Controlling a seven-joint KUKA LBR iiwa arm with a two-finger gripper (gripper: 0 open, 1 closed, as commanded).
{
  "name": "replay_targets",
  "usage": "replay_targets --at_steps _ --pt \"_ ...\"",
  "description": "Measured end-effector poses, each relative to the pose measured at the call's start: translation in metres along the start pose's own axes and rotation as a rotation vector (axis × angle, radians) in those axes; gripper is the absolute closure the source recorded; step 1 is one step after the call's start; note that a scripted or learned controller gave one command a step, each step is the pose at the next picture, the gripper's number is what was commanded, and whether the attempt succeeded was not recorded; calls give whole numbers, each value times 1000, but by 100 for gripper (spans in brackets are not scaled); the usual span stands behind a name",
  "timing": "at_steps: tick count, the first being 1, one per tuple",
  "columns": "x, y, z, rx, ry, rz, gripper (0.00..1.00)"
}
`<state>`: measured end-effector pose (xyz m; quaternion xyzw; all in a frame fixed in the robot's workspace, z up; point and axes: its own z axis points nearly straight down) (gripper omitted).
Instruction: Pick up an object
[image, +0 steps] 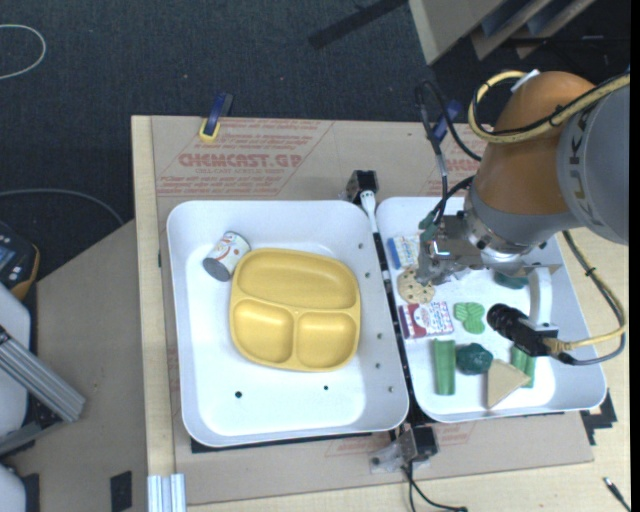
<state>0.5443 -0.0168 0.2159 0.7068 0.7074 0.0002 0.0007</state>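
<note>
Gripper (436, 250) low over the right bin (570, 300), center-right of frame, just above the cookie (413, 289); can't tell jaw state from here. Best to drop straight onto the cookie, clear of the red packet (427, 319) beside it. Cookie looks small, round, tan, dark-speckled, lying flat near the bin's left wall.

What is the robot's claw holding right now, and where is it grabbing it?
It cannot be told. The gripper hangs low over the right bin, just above the cookie, but the arm's own body hides its tips, so no hold on anything can be seen.
</note>
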Motion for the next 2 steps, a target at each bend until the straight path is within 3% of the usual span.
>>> replay_targets --at_steps 1,2 --pt "-10 -4 0 2 1 3 100" --pt "0 0 -19 -3 1 -1 100"
